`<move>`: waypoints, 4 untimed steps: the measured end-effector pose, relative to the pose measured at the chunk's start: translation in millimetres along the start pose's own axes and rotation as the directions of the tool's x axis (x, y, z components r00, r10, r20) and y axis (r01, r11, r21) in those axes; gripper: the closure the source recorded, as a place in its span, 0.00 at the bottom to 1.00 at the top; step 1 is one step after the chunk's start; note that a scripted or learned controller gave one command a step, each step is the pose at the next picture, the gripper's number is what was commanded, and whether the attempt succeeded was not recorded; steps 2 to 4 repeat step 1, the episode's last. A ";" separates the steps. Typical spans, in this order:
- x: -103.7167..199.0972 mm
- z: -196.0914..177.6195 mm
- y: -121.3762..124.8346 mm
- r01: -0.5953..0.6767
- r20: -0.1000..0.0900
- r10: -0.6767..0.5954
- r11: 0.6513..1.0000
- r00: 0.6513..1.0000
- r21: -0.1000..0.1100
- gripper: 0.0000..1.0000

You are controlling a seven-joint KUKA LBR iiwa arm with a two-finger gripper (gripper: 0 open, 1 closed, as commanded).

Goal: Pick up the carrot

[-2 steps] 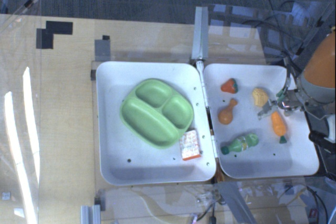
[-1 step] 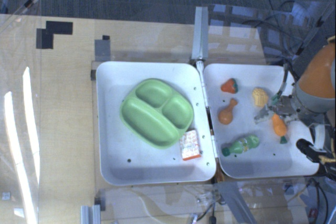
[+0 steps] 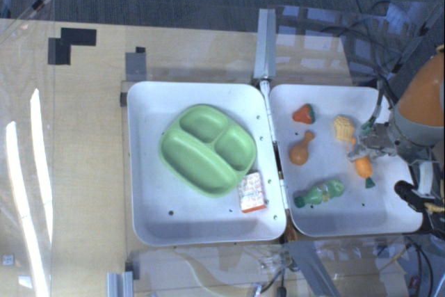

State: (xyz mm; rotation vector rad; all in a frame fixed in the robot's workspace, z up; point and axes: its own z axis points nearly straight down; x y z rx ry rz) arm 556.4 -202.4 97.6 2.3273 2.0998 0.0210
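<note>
The carrot point(image 3: 363, 166) is a small orange piece with a green tip. It lies in the right bin point(image 3: 389, 215) near that bin's right side. My gripper point(image 3: 370, 143) hangs directly above the carrot's upper end, reaching in from the right under the orange-banded wrist. The gripper's metal parts overlap the top of the carrot, so whether they touch it is unclear.
In the right bin also lie a red strawberry point(image 3: 303, 113), a yellow corn piece point(image 3: 343, 127), an orange-brown pear-shaped toy point(image 3: 300, 148) and a green bottle point(image 3: 320, 193). The left bin point(image 3: 149, 219) holds a green divided plate point(image 3: 207, 148) and a small red-and-white box point(image 3: 252, 192).
</note>
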 end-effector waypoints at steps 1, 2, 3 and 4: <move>40.4 -105.8 -43.3 0.109 0.004 -0.109 0.994 0.994 0.011 1.00; 40.4 -105.8 -43.3 0.109 0.004 -0.109 0.994 0.994 0.011 1.00; 40.4 -105.8 -43.3 0.109 0.004 -0.109 0.994 0.994 0.011 1.00; 40.4 -105.8 -43.3 0.109 0.004 -0.109 0.994 0.994 0.011 1.00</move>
